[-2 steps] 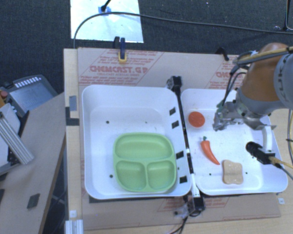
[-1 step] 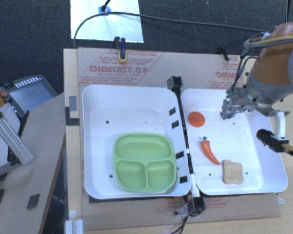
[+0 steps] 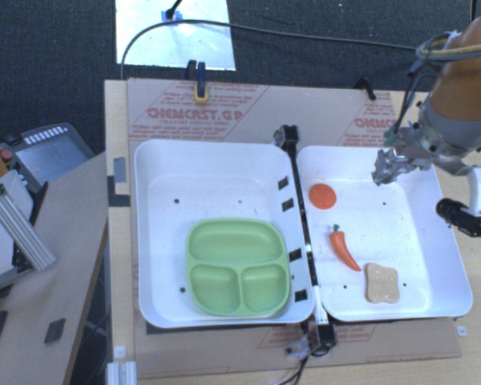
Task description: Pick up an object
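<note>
Gripper [image 3: 385, 172] hangs over right bin [image 3: 441, 215] upper edge, jaws state unclear, can't tell. Below it lie orange disc [image 3: 322, 196], toy carrot [image 3: 344, 247], bread slice [image 3: 381, 283]. Green divided plate [image 3: 238, 266] in left bin [image 3: 184, 175].

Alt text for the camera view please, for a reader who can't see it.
A grey and orange robot arm reaches in from the right, its pincer above the far part of the right white bin, which holds an orange disc, a toy carrot and a slice of toy bread. The left white bin holds a green divided plate.
</note>
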Robot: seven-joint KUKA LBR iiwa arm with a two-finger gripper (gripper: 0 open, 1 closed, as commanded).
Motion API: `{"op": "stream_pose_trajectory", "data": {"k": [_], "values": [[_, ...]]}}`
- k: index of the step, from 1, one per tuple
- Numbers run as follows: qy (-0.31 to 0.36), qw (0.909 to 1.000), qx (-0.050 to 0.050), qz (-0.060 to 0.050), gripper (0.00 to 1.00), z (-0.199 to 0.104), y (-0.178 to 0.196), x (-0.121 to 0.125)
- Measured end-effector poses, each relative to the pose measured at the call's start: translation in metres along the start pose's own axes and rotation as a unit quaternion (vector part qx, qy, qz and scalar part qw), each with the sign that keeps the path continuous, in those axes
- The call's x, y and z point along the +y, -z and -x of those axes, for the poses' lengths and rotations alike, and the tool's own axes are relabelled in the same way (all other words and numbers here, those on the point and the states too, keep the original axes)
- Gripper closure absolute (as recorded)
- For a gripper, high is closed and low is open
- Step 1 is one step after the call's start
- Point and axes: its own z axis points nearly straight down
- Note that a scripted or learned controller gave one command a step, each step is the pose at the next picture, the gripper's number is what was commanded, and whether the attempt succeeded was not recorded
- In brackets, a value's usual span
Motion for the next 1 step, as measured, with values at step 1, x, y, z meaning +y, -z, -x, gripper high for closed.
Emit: {"op": "stream_pose_trajectory", "data": {"k": [1], "values": [[0.000,1.0000,0.000,0.000,1.00,0.0003,0.0373,0.0015]]}}
